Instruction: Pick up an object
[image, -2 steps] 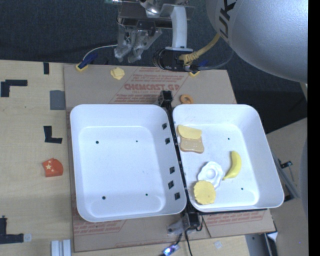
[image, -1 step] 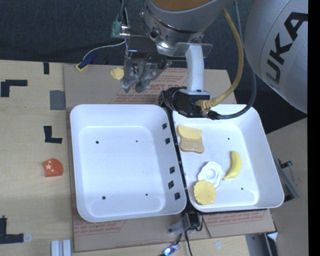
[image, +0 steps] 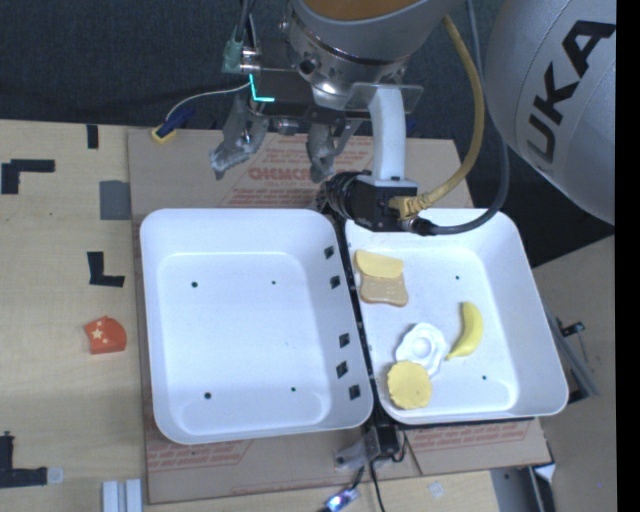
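Arm (image: 560, 90): grey bulk in the upper right, wrist hanging over the far edge of the bench, beyond both bins.

Left bin (image: 240, 415): white, shallow, nothing in it but small dark dots on the floor.

Right bin (image: 520, 300): touches the left bin along a clipped centre seam. All candidate objects lie here.

Gripper (image: 277, 158): above the cardboard past the left bin's far edge. Two fingers (image: 232, 150) splayed apart, nothing between them. Open, empty.

Objects, big to small:
- toast slice (image: 383, 288) with a yellow cheese slice (image: 378, 265) overlapping its far side, near the seam at the far half of the right bin.
- banana (image: 467, 331), toward the right wall, mid bin.
- fried egg (image: 420, 347), just beside the banana, touching the yellow round piece (image: 409, 385) at the near edge.
- red piece (image: 105, 335) on the bench, left of the left bin, well apart.

Judgement: approach stage, no pick begun. The banana looks the best target, since it has free floor on its right side. Straddle its narrow width, descend straight, and close only when the fingers flank it. The flat pieces likely slip.
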